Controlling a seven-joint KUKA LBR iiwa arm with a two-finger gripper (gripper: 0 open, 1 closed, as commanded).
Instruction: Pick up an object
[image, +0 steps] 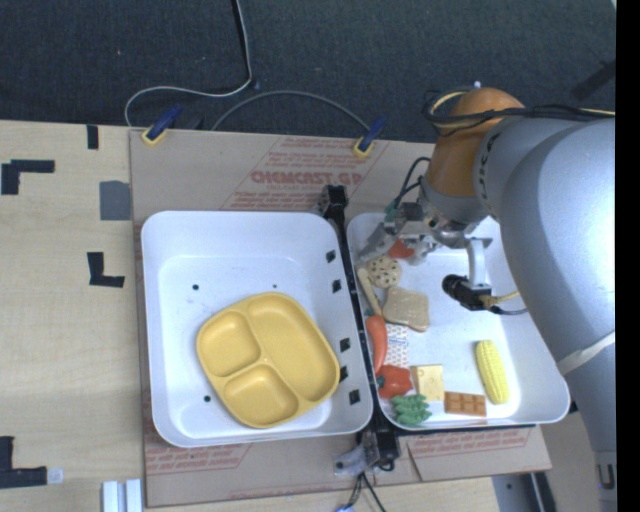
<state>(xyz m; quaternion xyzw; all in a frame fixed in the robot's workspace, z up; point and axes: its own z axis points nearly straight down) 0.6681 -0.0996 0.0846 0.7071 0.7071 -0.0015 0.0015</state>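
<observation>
Cardboard (290, 170) printed with red lettering is what you see under both bins, held at its far edge by two blue-and-yellow clamps (160, 125), and it lies on a pale wooden bench (60, 300) marked with dark tape pieces. Beyond the bench, dark carpet (330, 50) fills the far strip, with a thin white cable (243, 60) looping across it. Take the yellow divided plate (267, 358) as your landmark: it sits in the left bin (170, 240), towards that bin's near right corner. Right of the plate, across the black hinge strip, you find the right bin (530, 390) with the toy food. Closest to the plate lie an orange carrot (377, 340) and a red piece (394, 380), with a green piece (410, 407) just nearer the camera. Further right of the plate are a slice of bread (407, 308), a spotted cookie (381, 271), a yellow cheese square (429, 381), a brown cracker (464, 404) and a corn cob (490, 370). The gripper (405, 240) is up and to the right of the plate, low over the far left corner of the right bin, beside the cookie; you cannot tell from this view whether its claw is apart or together. The grey arm (560, 220) with its orange band (465, 140) covers that bin's right side.
</observation>
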